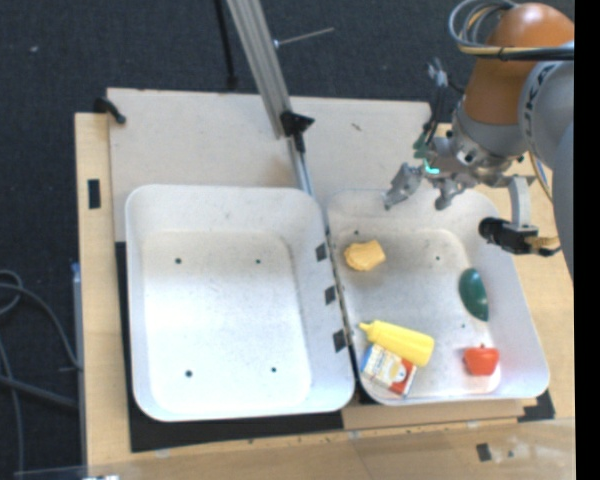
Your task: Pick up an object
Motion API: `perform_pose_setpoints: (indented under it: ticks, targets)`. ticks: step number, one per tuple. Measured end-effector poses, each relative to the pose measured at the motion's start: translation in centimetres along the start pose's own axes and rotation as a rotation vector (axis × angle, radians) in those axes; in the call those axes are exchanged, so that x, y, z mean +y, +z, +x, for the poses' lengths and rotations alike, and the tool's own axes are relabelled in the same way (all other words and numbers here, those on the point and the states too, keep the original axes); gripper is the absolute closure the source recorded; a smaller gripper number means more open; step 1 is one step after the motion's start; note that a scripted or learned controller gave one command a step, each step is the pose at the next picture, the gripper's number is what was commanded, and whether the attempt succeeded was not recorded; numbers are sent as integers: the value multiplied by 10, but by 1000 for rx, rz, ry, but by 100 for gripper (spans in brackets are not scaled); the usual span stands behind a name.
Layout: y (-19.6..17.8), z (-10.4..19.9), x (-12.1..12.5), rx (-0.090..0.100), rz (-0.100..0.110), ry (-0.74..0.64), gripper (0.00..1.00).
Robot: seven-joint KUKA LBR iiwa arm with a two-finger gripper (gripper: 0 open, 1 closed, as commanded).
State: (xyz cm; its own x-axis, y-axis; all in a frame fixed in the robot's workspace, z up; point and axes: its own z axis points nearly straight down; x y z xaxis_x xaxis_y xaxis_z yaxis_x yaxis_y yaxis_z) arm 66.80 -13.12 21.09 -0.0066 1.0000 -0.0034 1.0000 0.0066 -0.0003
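Gripper (421,191) spread wide, holding nothing, over right bin (525,313) back edge; yellow lump (364,256) nearest, down-left.

Two white bins (225,298) (510,298) are sitting side by side. Four objects are lying in the right one: one yellow lump (364,256), one green piece (474,293), one red piece (481,360), and one yellow bottle (396,352).
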Motion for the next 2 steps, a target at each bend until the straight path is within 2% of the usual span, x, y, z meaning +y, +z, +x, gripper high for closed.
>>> perform_pose_setpoints:
  ticks: [1,2]
  targets:
    - [0,0,0,0,0,-1,0]
    - [60,7,2,2,3,0,0]
